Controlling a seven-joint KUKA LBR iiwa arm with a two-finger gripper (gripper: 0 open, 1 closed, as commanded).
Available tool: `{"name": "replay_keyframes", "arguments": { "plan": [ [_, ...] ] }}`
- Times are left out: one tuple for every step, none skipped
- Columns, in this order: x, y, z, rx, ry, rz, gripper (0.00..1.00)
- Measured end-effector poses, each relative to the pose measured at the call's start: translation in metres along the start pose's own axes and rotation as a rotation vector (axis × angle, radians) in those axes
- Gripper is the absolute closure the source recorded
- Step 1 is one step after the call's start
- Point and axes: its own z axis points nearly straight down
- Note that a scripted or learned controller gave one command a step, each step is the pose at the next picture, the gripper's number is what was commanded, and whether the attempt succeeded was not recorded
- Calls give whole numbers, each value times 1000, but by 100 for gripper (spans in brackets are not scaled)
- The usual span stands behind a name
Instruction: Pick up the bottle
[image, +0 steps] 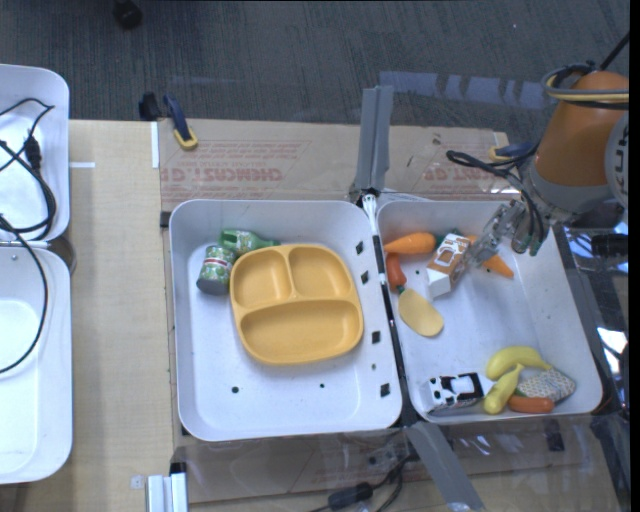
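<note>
A small bottle (213, 269) with a green label and a grey end lies in the far left corner of the left bin (190, 380), touching the rim of a yellow divided plate (296, 302). A green object (246, 240) lies just behind it. My gripper (478, 256) is low in the back of the right bin (580, 330), far to the right of the bottle. Its tip is right beside a small orange and white carton (446, 264).
The right bin also holds an orange carrot (410, 243), a pale yellow chip (422, 314), yellow bananas (508, 372), a black and white item (454, 391) and a mesh-patterned piece (549, 383). The upright divider (376, 250) between the bins stands between gripper and bottle.
</note>
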Motion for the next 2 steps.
{"name": "replay_keyframes", "arguments": {
  "plan": [
    [113,-103,36,-1,5,-142,100],
    [30,-80,-17,-2,0,-315,100]
  ]
}}
